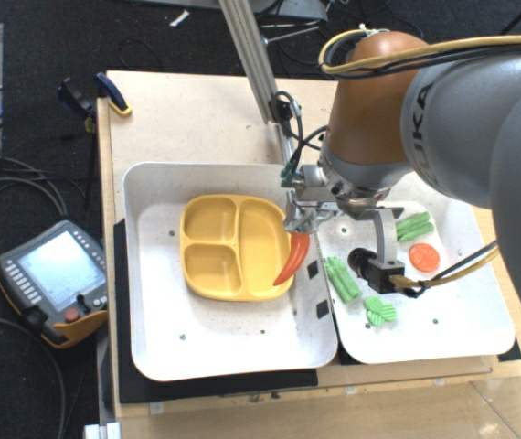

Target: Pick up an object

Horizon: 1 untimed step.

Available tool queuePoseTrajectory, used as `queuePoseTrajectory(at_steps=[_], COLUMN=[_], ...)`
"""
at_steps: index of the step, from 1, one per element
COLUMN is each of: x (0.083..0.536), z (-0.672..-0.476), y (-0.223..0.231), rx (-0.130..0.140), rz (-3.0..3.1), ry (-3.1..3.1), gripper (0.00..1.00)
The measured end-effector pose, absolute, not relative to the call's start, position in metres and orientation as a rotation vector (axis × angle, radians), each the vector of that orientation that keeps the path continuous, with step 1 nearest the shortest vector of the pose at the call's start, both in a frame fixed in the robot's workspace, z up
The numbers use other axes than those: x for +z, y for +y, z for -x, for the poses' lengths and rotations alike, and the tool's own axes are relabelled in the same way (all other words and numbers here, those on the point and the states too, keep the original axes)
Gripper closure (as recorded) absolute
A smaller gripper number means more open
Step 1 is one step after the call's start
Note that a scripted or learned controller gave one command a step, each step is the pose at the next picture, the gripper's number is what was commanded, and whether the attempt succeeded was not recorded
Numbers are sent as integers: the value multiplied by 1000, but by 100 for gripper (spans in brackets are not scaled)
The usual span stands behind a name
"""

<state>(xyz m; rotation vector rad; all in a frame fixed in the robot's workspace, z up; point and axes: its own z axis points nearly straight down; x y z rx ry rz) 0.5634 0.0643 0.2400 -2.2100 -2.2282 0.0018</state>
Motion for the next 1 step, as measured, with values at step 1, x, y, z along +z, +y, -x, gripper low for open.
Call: queuePoseTrajectory(at_steps=[1], x=[241], z=[-522], y=[93], rx=[3], rz=[2211], ry=[-2226], gripper=[100])
